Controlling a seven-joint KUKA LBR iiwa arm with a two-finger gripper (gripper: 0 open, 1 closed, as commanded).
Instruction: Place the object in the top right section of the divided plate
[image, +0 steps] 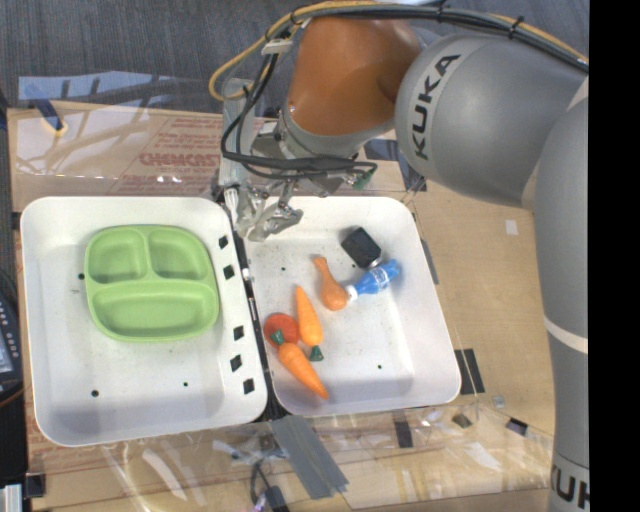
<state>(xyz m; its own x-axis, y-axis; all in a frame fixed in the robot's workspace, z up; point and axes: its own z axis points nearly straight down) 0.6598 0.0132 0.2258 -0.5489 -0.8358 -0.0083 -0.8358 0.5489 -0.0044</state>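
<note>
A green divided plate (150, 320) lies in the left bin (60, 390); its top right section (178, 256) holds nothing. Toy foods lie in the right bin (410, 350): an orange gourd (329, 284), a carrot (308, 316), a red tomato (280, 327) and a second carrot (302, 368). A black block (360, 246) and a blue and white piece (374, 281) rest beside them. My gripper (266, 220) hangs over the right bin's far left corner, open, with nothing between its fingers, well apart from every item.
A raised divider with black clips (240, 330) separates the two bins. The arm's orange band (345, 70) and grey body loom over the bench's back right. Cardboard and tape (305, 455) border the bins.
</note>
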